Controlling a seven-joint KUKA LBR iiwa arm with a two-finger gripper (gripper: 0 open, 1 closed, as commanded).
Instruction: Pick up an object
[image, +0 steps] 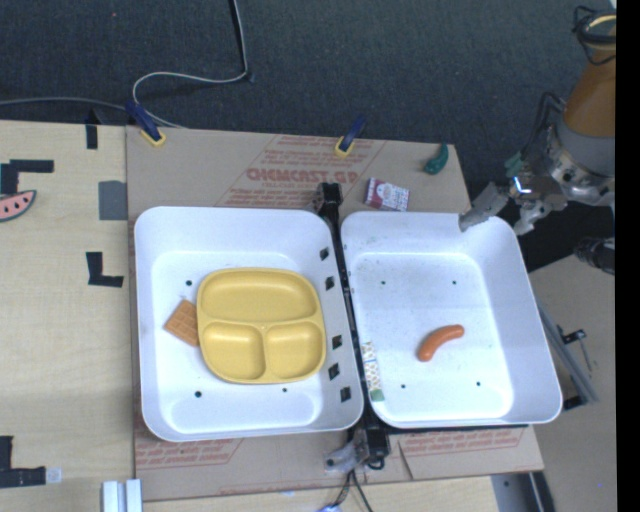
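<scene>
My gripper (497, 205) hangs at two o'clock, off the right bin's (520, 300) far corner; whether my fingers are parted, I cannot tell; one orange sausage (441, 342) inside that bin; left bin (160, 300) holds one yellow tray (262, 325), one cracker (182, 322).

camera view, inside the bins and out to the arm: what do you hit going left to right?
Tan cracker-like piece → yellow divided plate → orange sausage → gripper at the right bin's far right corner.
</scene>
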